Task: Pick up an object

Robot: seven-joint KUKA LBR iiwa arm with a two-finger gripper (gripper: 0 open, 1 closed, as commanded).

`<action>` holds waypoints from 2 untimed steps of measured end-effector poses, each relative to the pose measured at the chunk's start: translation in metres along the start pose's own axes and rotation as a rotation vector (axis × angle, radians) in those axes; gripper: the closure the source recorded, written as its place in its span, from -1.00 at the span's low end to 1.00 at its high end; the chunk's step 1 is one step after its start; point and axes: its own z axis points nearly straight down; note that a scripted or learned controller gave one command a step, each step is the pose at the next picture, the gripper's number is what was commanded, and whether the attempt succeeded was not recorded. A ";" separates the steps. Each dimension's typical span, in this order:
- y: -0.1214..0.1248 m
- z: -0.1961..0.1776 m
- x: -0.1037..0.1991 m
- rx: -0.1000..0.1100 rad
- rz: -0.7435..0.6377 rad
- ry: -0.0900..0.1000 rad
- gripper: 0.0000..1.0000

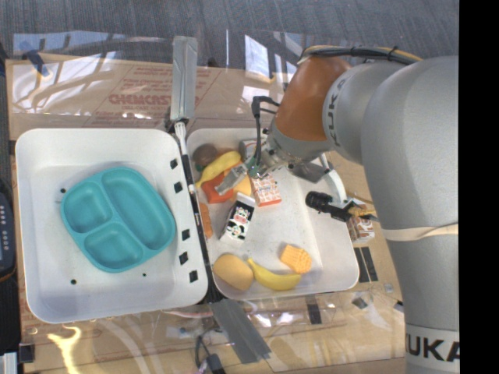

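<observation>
My grey arm (413, 170) looms largest, down the right of the frame. Its orange band (308, 104) bends over to the gripper (249, 168), which sits low in the upper part of the right bin (316, 232). I cannot tell whether the gripper is wide or narrow, and I see nothing held in it.

The things to pick all lie in that bin. A yellow banana piece (221, 164) and a brown ball (205, 155) lie just left of the gripper. A small red-and-white box (267, 192) is just below it. A cow-patterned carton (240, 219) lies near mid-bin. Along the bin's lower edge are a yellow fruit (232, 271), a whole banana (274, 277) touching it, and an orange wedge (295, 259).

The left bin (47, 170) holds a teal divided plate (117, 218). Both bins rest on the counter (93, 84).
</observation>
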 end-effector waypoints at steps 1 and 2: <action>0.029 0.003 -0.005 0.037 0.381 0.011 -1.00; 0.032 -0.008 -0.004 0.035 0.374 0.013 1.00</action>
